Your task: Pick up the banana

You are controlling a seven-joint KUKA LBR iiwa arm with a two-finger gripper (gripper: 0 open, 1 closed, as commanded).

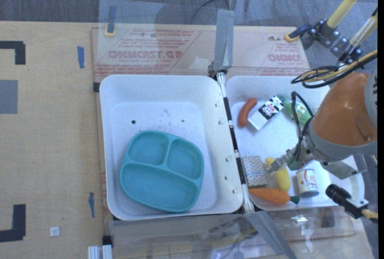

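The yellow banana [279, 178] lies in the right bin [261, 89], near its front edge, between a tan patterned square and a small can. My gripper [290, 160] hangs low over the banana's far end, under the arm's orange band, and covers part of the fruit. A short yellow tip sticks out to the gripper's left. From this view I cannot make out whether the banana is gripped.
Close by the banana are an orange carrot [270, 195], a small can [306, 182] and a tan square [254, 171]. Farther back lie a red sausage [246, 113], a black-and-white box [267, 111] and a green item [300, 111]. The left bin [120, 96] holds a teal divided plate [161, 170].
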